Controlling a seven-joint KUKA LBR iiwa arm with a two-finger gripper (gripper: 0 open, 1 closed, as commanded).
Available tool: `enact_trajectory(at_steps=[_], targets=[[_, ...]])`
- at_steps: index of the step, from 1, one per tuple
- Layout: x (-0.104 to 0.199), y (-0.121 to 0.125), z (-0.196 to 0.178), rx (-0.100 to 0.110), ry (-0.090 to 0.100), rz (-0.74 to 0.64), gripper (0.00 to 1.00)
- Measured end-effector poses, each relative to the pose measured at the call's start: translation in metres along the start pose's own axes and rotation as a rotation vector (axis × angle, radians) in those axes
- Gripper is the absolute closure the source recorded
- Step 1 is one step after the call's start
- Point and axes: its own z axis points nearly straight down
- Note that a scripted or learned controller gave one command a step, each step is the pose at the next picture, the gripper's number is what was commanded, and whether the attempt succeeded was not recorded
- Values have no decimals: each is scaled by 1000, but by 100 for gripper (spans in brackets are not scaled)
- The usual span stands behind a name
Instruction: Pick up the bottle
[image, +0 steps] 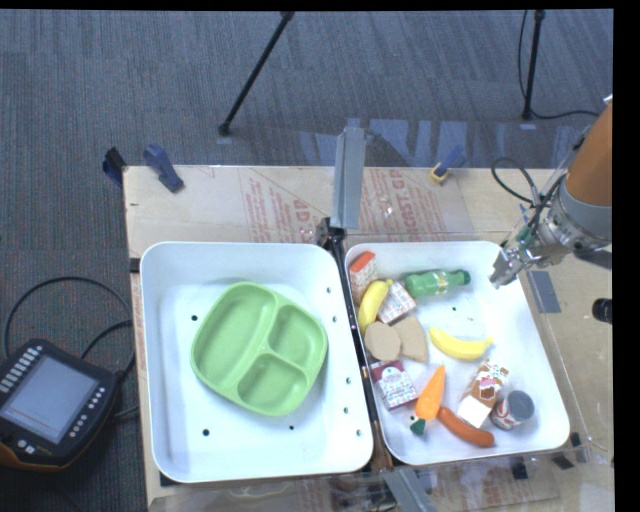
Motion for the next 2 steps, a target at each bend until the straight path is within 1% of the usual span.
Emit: enact_trajectory(at_steps=[1, 2], targets=[[0, 0, 1, 1, 1, 1, 0], [-7, 25, 106, 2, 2, 69, 0]])
